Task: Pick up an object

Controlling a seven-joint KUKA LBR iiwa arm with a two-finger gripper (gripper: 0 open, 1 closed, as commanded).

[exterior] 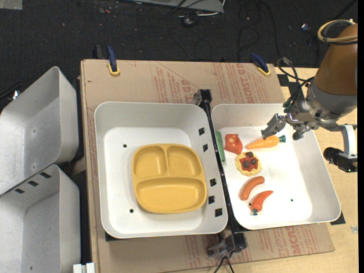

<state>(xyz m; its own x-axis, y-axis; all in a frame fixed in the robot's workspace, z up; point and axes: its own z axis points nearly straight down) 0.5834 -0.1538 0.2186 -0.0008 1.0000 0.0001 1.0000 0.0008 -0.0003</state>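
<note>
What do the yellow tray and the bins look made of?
Yellow tray: likely moulded plastic, matte, with rounded dividers and even colour. Left bin and right bin: probably thin white plastic, smooth with a slight sheen and rounded corners.

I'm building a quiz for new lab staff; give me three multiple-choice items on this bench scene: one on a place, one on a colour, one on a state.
1. Where does the divided tray lie? A) left bin B) right bin C) off the bench
2. What colour is that tray? A) blue B) yellow C) red
3. How does the tool stand to the carrot? A) above its right end B) far off, over the left bin C) beneath it

Key: 1 A, it rests in the left bin. 2 B, plainly yellow. 3 A, the tool hangs over the right bin by the carrot's tip.
</note>
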